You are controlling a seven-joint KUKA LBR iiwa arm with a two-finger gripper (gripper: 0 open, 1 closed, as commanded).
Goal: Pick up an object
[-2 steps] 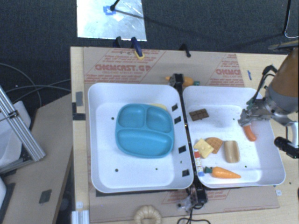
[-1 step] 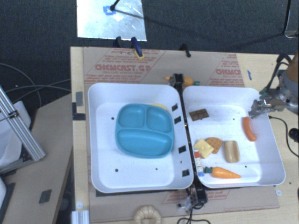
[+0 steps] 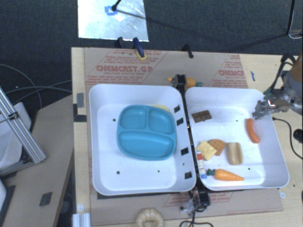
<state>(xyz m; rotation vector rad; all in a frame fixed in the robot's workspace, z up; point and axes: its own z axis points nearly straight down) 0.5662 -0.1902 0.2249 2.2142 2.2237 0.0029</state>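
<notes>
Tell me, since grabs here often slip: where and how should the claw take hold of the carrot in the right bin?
Grip the carrot across its thick orange middle, coming straight down from above. It lies flat, pointing along the bin's near wall, tapering toward its right tip, so the fingers should probably close across its short width. The bread slice sits apart behind it.
</notes>
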